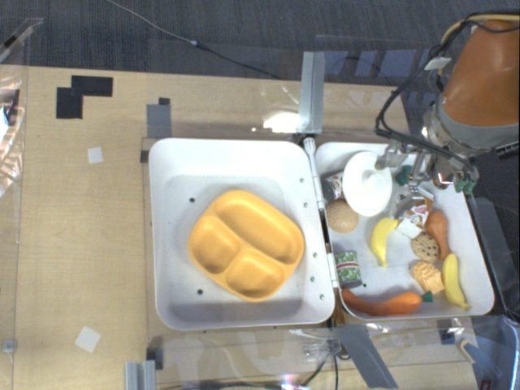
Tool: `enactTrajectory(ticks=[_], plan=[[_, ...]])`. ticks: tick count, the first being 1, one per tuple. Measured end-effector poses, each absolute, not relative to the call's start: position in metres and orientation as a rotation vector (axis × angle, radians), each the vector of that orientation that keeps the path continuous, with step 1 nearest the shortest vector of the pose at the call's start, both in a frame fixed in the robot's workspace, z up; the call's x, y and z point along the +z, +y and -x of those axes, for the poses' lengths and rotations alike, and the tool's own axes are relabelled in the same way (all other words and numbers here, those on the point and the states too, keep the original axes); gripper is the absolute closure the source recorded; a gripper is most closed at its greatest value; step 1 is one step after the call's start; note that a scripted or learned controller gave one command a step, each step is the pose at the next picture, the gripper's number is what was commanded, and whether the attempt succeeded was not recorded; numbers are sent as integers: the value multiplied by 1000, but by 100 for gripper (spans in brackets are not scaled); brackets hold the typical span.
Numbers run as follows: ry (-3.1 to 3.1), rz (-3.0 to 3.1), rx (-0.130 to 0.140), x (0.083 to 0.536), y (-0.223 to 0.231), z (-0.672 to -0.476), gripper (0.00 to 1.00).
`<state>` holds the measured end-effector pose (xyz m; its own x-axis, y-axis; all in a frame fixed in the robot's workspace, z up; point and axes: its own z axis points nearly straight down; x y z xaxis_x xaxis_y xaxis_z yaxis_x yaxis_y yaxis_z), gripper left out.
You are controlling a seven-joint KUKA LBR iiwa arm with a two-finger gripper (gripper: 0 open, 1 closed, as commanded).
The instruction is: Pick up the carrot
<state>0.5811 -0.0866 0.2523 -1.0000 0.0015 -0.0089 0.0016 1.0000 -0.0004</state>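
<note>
The carrot (pixel 383 303) is seen lying along the near edge of the right bin (pixel 479 299), its green tip pointing right, just below a small can (pixel 348 268). The end effector (pixel 414 173) is positioned over the bin's far side — beside a white bowl (pixel 367 187) — well apart from the carrot. Whether it is open cannot be told; nothing is seen held.

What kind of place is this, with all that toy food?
Probably a robot lab test bench: two white bins sit side by side, a grey arm with an orange band reaches in, and toy foods like a carrot and banana serve as practice items.
</note>
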Motion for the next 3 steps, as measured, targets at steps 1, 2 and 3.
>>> enactTrajectory(ticks=[1,2,3], plan=[[3137,-120,2,183,-64,-527,0],[3110,-238,-7,91,-92,-503,0],[3105,-377,-1,123,-129,-579,0]])
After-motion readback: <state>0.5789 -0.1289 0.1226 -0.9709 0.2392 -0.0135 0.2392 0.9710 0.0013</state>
